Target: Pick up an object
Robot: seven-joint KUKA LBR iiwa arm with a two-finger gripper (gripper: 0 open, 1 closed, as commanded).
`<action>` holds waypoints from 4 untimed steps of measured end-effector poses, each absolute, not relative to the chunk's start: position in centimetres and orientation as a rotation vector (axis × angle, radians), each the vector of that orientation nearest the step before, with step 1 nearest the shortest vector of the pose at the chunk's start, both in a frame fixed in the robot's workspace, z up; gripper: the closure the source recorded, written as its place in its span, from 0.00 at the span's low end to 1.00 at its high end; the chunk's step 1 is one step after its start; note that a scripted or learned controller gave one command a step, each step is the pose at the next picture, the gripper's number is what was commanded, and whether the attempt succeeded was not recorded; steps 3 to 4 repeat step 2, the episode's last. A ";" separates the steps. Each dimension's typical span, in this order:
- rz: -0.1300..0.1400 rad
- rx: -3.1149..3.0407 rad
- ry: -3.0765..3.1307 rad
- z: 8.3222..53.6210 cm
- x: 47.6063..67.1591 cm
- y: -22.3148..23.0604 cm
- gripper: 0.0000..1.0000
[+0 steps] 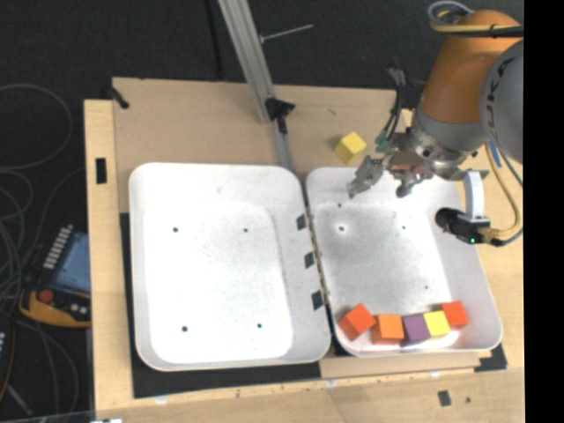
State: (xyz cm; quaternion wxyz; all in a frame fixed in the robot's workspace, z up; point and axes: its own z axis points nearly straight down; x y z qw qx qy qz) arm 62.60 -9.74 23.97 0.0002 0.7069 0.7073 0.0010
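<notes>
Two white bins (220, 263), and six blocks (405, 324): perhaps three orange, two yellow, one purple.

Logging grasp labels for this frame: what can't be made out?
- Tool, camera view: too small to tell whether it carries anything.
- Arm: upper part cut off by the right edge.
- Purple block in right bin: near face hidden by the rim.
</notes>
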 end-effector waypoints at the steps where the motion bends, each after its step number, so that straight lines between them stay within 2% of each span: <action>1: -0.010 2.230 2.216 16.5 63.6 -17.0 0.00; 2: -0.008 2.225 2.221 10.0 62.9 -17.5 0.00; 4: -0.008 2.225 2.221 10.0 62.9 -17.5 0.00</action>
